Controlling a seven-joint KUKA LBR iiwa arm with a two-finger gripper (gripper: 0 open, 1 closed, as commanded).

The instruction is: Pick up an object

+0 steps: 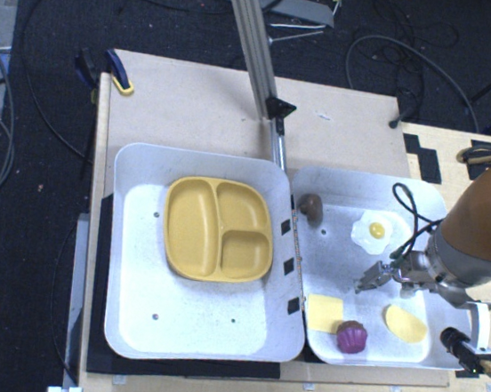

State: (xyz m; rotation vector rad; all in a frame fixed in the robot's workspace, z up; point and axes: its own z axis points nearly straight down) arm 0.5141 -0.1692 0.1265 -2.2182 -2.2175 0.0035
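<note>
The right bin (pixel 337 248) holds a fried egg (pixel 378 231) near its far side, a brown lump (pixel 312 208) at its far left corner, a yellow square slice (pixel 323 314), a purple fruit (pixel 352 336) and a pale yellow lemon-shaped piece (pixel 405 325) along its near side. My gripper (pixel 376 280) hangs over the middle of this bin, pointing left, between the egg and the lemon-shaped piece. Its fingers look spread apart with nothing between them.
The left bin (pixel 123 309) carries a yellow divided plate (pixel 219 229). A metal pole (pixel 256 49) slants up from between the bins. The grey and orange arm (pixel 483 231) covers the right bin's right edge. Cables lie on the dark floor around the bench.
</note>
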